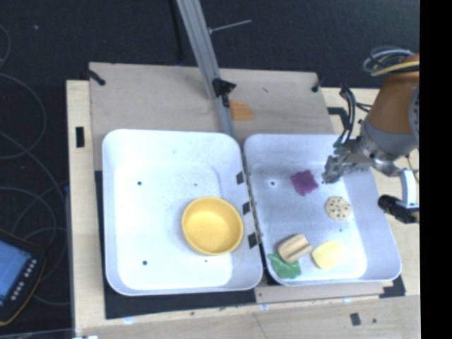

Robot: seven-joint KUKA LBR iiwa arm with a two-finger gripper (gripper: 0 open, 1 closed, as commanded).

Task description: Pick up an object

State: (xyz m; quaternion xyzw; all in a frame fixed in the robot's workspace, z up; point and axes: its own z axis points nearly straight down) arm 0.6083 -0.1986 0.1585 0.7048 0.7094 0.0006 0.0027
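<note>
The right bin [353,154] holds a purple block [304,182] near its middle, a round speckled cookie [338,207], a tan bread-like roll [293,246], a yellow lump [328,255] and a green piece [284,267] at the front. My gripper [332,173] hangs over the right bin, just right of the purple block and above the cookie. Nothing shows between its fingers.
A yellow bowl [211,225] sits in the left bin [141,161], near its front right. A grey metal rail [201,44] slants up from between the bins. An orange tag [241,111] lies on the board behind them.
</note>
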